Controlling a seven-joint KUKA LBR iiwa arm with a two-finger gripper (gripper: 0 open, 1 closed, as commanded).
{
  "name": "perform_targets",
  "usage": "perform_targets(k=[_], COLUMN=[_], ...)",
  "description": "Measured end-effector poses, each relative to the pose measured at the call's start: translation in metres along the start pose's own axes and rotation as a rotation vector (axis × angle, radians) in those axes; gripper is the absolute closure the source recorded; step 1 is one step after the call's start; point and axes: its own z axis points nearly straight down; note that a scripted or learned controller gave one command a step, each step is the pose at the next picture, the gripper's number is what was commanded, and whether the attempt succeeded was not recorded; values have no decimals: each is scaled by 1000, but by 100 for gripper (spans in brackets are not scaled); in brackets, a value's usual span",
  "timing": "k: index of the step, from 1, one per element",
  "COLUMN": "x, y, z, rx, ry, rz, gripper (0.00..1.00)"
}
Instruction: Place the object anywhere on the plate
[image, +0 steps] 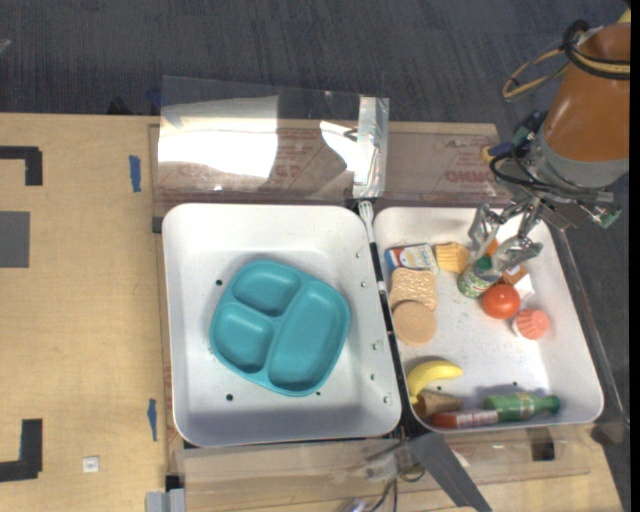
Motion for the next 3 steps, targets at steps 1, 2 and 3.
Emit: perform_targets(k=[1, 2, 3], x=[-66, -104, -82], y=[27, 76, 136], z=[54, 51, -84], rx=[-11, -10, -2], ry=[8, 8, 2], rz=[-367, -467, -862], gripper=[100, 100, 100])
